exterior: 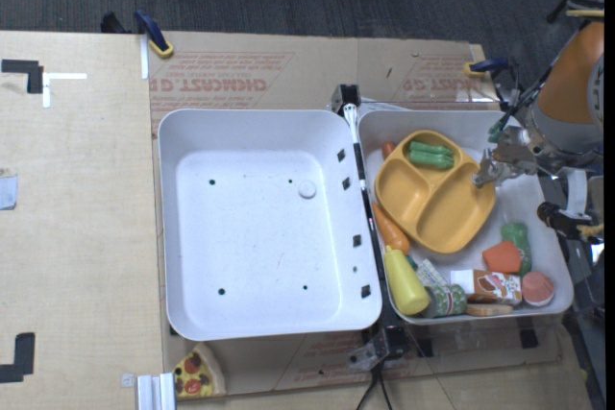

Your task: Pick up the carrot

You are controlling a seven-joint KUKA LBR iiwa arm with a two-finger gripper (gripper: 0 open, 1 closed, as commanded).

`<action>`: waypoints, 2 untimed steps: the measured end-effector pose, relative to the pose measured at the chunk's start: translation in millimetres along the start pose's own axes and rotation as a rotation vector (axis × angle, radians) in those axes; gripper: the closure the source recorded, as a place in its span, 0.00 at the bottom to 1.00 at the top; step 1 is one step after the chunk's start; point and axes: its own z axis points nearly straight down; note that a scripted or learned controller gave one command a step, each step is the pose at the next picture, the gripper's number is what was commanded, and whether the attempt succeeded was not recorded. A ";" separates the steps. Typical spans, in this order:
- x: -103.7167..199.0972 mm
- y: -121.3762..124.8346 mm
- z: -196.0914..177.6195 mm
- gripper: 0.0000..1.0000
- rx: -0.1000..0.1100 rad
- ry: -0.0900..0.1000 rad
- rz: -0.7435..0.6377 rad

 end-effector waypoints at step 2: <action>-7.5 -86.1 7.9 1.00 -0.007 -0.009 -0.269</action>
